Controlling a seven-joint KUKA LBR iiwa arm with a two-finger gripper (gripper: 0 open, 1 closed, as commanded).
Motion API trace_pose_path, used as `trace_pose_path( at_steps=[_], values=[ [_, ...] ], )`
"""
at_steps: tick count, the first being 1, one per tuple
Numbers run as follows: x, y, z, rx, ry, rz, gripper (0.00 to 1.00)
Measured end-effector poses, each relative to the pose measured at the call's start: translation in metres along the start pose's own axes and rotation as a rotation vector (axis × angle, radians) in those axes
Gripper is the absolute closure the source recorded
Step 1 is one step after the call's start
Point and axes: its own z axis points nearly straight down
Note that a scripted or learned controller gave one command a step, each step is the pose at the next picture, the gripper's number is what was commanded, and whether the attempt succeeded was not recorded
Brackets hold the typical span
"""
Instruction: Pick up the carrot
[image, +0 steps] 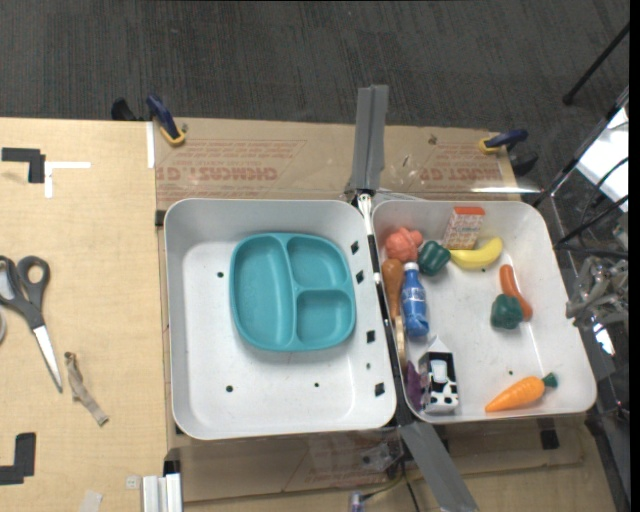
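Carrot (519, 392) lies flat in right bin (556, 243), front corner, just beside the rim, apart from the other toys, so access from above looks free. Gripper (592, 290) apparently parked outside the bin's right wall; opening: cannot tell.

- Two white bins side by side on bench; left bin (200, 400) holds a teal divided plate (293, 291), set flat, far of centre.
- Right bin (560, 290): carrot (519, 393) lying near the near-right corner, green top pointing right.
- Banana (477, 254) at far middle, a small box (465, 226) just behind it.
- Blue bottle (414, 304) along the left wall, an orange piece beside it.
- Black-and-white carton (439, 383) at near-left corner.
- A second orange-and-green vegetable (511, 298) right of centre.
- Scissors (34, 315) on bench, far left.
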Motion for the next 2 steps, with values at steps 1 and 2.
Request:
trace_pose_path(
  at_steps=[1, 2],
  values=[
    [-0.024, -0.009, 0.0, 0.001, -0.002, -0.227, 1.0],
    [-0.061, -0.024, -0.014, 0.002, -0.003, -0.379, 1.0]
  ],
)
